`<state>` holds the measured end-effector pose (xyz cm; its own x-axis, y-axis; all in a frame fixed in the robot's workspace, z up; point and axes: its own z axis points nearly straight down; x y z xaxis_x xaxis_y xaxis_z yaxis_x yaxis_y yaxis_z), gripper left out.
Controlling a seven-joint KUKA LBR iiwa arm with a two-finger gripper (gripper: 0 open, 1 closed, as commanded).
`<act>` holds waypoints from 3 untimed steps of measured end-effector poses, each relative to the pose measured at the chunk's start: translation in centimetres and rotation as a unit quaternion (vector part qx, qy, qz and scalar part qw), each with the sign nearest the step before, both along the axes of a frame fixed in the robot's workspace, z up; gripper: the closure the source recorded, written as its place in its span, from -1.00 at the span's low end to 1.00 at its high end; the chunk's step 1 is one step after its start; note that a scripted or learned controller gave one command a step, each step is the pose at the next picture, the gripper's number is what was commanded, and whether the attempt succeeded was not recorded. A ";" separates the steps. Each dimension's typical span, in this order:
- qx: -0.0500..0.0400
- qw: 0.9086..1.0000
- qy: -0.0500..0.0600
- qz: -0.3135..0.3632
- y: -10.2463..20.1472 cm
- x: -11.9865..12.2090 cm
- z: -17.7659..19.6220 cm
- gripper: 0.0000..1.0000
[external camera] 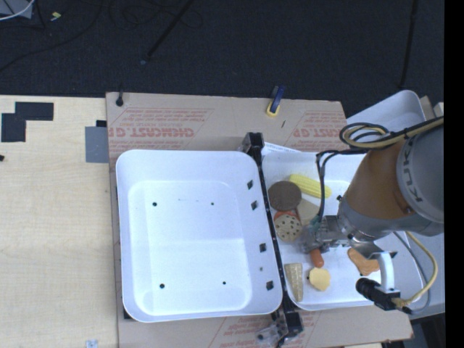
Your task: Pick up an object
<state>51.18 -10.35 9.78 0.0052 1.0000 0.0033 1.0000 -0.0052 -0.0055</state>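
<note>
**Reaching into the right bin, nothing lifted yet**

Looking down on the bench, you see the arm (391,183) bent low over the right bin (330,304), its orange band above the wrist and its bulk covering much of that bin's far side. The gripper (319,239) sits down among the small items near the bin's middle, but you cannot tell from this slant whether it is spread or pressed together; the wrist hides too much of it.

The candidates for picking all lie in the right bin. A corn cob (310,186) rests toward the far side, just beside a dark brown disc (285,193). Near that sits a perforated round piece (288,227). A small orange-red piece (317,257) lies right under the gripper, touching or nearly touching it. Closer to you are a yellow lump (319,278), a pale cone (294,280) against the divider, and an orange piece (365,262) beside the wrist.

The left bin (138,187) holds nothing you need.

As for progress, treat the task as in its approach or grasp stage: the gripper is down at object level, yet nothing is visibly raised or held. The small orange-red piece looks the likeliest target. Closing, lifting and confirming a hold all remain.
</note>
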 end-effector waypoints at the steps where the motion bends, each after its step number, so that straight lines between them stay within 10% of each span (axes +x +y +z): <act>1: -0.002 1.000 -0.006 0.005 2.4 6.2 7.1 1.00; 2: -0.001 1.000 -0.003 0.004 4.5 5.1 11.8 1.00; 3: -0.001 1.000 0.003 0.002 5.0 -0.9 8.7 1.00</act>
